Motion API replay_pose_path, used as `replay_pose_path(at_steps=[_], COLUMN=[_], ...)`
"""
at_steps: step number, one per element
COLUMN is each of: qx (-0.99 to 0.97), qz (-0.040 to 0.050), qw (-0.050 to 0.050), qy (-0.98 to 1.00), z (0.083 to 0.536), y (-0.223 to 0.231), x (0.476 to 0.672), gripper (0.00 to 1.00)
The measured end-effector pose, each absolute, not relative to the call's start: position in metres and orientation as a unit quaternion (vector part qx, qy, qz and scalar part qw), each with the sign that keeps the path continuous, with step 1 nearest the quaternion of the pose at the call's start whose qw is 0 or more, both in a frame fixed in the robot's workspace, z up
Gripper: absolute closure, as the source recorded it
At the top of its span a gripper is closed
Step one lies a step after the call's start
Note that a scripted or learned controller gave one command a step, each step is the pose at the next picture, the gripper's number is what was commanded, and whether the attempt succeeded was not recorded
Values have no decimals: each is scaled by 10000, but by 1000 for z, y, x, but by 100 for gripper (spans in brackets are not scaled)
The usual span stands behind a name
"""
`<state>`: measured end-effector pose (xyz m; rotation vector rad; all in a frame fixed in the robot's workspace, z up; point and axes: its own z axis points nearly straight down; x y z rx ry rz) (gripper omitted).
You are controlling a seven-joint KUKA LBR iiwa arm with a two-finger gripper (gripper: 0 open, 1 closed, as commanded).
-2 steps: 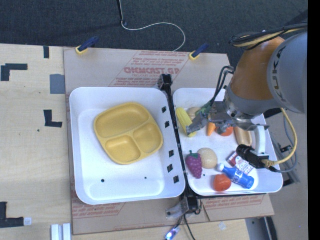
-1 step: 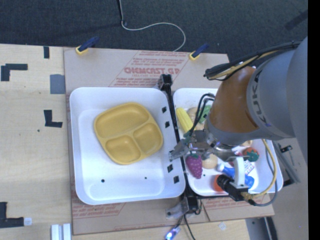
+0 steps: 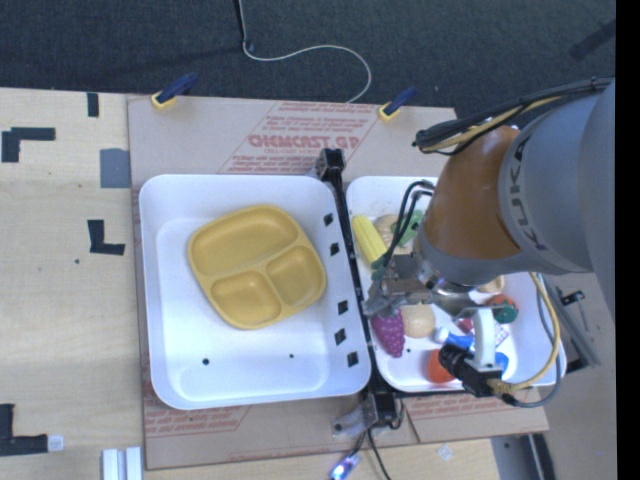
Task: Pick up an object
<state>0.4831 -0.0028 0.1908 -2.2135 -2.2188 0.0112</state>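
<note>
Grey KUKA arm with orange band (image 3: 480, 208) reaching over right shallow white bin (image 3: 545, 368), wrist hiding gripper, so honestly can't tell its state. Sitting in that bin among mixed toys: purple grape bunch (image 3: 388, 330) just beside divider, yellow corn cob (image 3: 366, 236) further up, orange-red round piece (image 3: 440, 366) near front. Lying in left white bin (image 3: 160, 298): yellow three-compartment plastic tray (image 3: 256, 265)
</note>
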Motion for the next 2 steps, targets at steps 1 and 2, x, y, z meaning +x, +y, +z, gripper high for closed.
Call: replay_pose_path(at_steps=[1,2], qx=[-7037,-7057], qz=[-28,-15], qw=[-11,-14], qy=[-7105,-7085], z=[291,364], y=[58,65], x=[487,485], gripper=[100,100])
